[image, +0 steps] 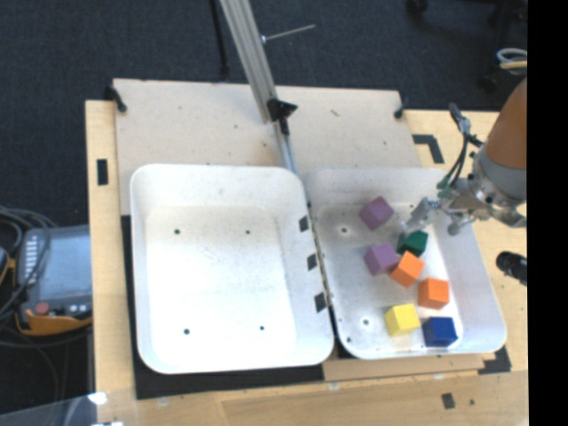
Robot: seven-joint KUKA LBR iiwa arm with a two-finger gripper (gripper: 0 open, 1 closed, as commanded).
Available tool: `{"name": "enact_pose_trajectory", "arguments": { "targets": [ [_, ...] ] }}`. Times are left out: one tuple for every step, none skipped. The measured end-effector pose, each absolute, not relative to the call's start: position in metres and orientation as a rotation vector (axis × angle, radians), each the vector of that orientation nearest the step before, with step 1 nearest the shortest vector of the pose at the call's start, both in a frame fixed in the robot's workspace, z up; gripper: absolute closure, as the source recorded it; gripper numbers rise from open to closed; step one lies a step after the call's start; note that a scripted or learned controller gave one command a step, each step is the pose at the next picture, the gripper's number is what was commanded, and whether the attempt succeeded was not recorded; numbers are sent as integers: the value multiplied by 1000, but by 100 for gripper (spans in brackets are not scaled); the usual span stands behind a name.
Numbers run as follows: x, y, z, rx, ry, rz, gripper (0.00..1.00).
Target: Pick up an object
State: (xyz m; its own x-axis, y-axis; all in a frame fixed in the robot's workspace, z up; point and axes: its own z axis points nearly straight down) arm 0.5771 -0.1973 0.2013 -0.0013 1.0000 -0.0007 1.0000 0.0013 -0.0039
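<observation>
From my seat I see the arm (pixel 508 145) reaching in from the right over the right bin (pixel 342 327), its gripper (pixel 422 223) low above the bin's upper middle. I cannot tell whether the gripper is apart or together; the view is too coarse there.

Just beneath the gripper sits a dark green block (pixel 414 242), touching an orange block (pixel 407 268) below it. A purple block (pixel 376 212) lies to the upper left of the gripper, and a second purple block (pixel 382 257) sits just beside the orange one, on its left. Further down are another orange block (pixel 433 292), a yellow block (pixel 401 318) and a blue block (pixel 439 330), the last two near the bin's lower rim.

All are cube-like, with no clear long axis; the upper purple and first orange ones sit turned cornerwise to the bin walls. I can read no writing on any block.

The left bin (pixel 142 238) sits beside it.
</observation>
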Motion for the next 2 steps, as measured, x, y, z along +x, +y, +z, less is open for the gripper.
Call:
{"name": "enact_pose_trajectory", "arguments": {
  "targets": [
    [571, -195, 140, -2220, -2218, 6, 0],
    [578, -198, 126, -2235, -2240, -18, 0]
  ]
}}
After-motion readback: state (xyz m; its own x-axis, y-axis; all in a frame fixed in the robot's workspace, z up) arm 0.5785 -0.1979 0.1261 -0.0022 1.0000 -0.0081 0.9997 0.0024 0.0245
